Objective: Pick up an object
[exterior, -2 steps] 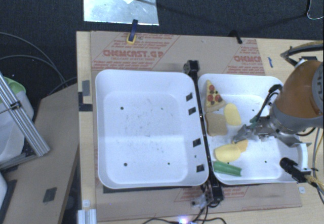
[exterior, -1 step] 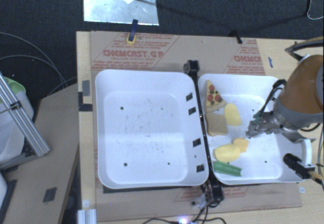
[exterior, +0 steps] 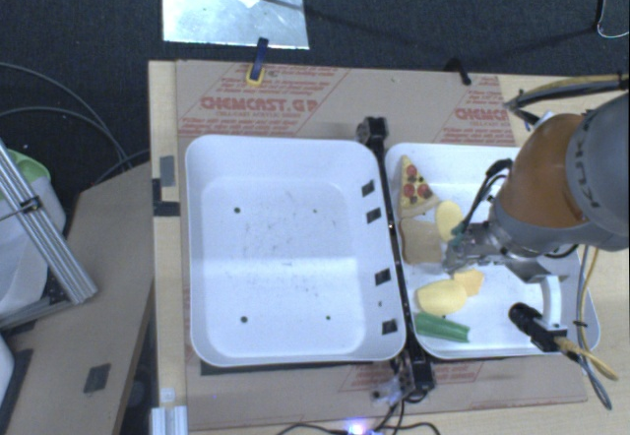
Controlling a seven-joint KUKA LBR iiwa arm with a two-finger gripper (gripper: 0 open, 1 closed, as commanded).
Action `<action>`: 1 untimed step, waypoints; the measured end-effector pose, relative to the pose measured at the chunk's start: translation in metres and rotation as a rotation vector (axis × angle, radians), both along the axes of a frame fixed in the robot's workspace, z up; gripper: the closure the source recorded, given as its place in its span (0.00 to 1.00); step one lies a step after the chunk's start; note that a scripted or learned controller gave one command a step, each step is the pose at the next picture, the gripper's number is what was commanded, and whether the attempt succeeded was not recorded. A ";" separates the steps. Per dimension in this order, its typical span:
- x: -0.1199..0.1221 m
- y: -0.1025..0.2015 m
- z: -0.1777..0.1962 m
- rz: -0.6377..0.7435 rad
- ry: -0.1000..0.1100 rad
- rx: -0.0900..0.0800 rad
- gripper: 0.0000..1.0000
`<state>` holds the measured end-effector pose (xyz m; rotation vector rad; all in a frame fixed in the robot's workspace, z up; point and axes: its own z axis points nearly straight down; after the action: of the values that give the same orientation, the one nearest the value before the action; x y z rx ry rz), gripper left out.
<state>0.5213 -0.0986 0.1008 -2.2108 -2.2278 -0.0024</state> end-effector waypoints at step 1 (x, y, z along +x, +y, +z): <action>0.000 -0.003 0.001 -0.006 -0.002 -0.003 0.00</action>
<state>0.5213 -0.1020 0.1018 -2.2196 -2.2237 -0.0014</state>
